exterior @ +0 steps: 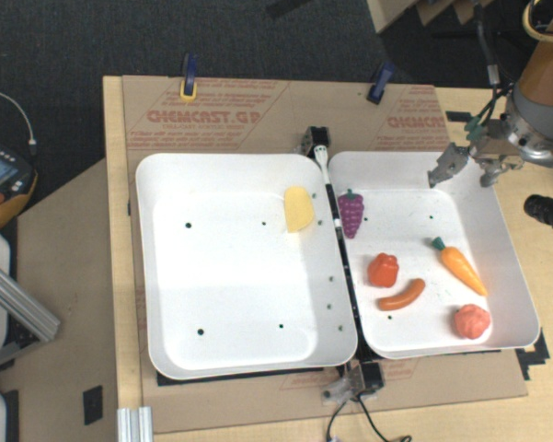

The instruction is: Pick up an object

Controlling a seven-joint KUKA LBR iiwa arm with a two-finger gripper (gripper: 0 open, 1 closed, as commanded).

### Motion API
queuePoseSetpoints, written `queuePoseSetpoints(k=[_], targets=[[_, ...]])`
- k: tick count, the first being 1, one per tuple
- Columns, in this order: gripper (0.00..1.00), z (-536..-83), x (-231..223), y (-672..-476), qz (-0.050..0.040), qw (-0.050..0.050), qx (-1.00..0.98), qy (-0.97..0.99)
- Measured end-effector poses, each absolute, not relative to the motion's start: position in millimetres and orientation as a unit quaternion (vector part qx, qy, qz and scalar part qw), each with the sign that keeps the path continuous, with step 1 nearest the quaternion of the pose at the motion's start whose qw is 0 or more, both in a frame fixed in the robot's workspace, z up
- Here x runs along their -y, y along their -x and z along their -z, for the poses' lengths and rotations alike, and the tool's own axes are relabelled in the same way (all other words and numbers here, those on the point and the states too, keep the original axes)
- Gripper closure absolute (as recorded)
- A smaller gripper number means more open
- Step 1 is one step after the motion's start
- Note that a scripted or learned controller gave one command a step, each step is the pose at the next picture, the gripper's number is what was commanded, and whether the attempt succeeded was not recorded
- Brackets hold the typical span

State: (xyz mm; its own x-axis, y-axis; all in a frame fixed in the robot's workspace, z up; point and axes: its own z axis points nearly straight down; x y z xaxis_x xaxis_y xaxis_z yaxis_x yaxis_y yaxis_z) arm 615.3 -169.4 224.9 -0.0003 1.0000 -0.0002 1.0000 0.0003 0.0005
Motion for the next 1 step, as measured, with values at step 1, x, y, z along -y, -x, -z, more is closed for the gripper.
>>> queuePoseSetpoints(k=[1], targets=[[1.00,-235.7,169.4,-616.1,-0.0009,0.002,-0.707,-0.707]])
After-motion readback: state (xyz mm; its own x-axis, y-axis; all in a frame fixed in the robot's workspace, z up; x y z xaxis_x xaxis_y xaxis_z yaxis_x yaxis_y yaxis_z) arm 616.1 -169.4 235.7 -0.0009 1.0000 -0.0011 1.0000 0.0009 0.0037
